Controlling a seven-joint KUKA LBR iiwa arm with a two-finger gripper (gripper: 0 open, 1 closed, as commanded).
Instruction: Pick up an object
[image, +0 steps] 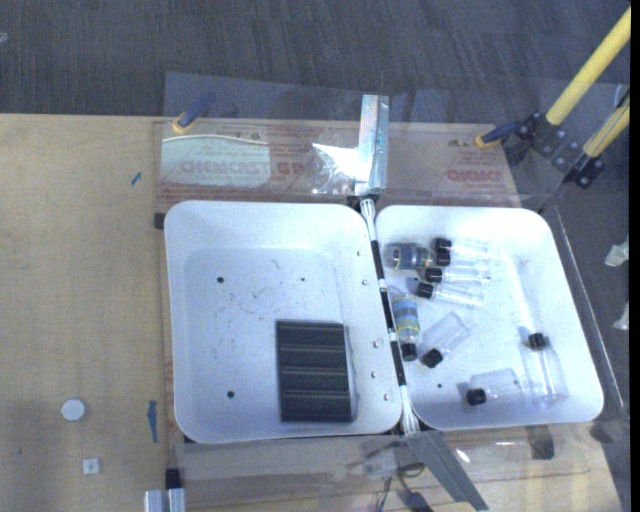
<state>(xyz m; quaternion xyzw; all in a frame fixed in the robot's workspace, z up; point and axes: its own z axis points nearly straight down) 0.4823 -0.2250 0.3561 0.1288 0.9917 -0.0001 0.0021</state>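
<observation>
Inside right bin (560, 300), clear black-capped vials (455, 275) hard to separate, left bin (200, 300) with dark ribbed block (315, 371)

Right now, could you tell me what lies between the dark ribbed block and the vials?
In the camera view, the ridge where the two bins meet separates the dark ribbed block from the vials.

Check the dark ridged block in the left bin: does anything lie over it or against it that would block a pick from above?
Nothing visible does. The dark ridged block lies flat and alone on the left bin floor, apart from the walls; the clear vials are all in the right bin.
</observation>
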